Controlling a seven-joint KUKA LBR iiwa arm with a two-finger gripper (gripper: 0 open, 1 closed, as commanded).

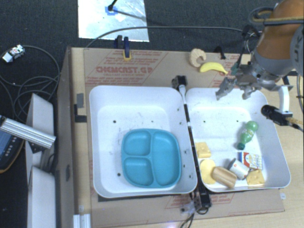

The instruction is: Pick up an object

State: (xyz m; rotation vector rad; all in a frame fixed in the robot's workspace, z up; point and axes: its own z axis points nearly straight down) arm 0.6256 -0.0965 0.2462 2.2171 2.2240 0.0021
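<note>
A brown cardboard sheet with red print (124, 70) covers the bench, and dark carpet (38, 13) lies around it. A shiny silver sheet (112, 12) rests on the carpet past the far edge of the cardboard. Black cables (28, 84) curl on the floor to the left of the cardboard.

Two shallow white bins sit side by side on the cardboard. The left white bin (142, 99) holds a blue plastic plate with three sections (151, 156). The right white bin (223, 122) holds the small things, all in its near part: a green plastic bottle (247, 133), a pale yellow cracker square (204, 150), a round yellow disc (207, 167), a tan bread roll (223, 175), a small red and white carton (251, 161) and a yellow cheese wedge (256, 177).

On the cardboard behind the right bin lie a yellow toy banana (213, 68) and a round tan piece (197, 57).

The grey two-finger gripper (234, 91) hangs above the far edge of the right bin. Its fingers are spread apart with nothing between them, well apart from the bottle.
</note>
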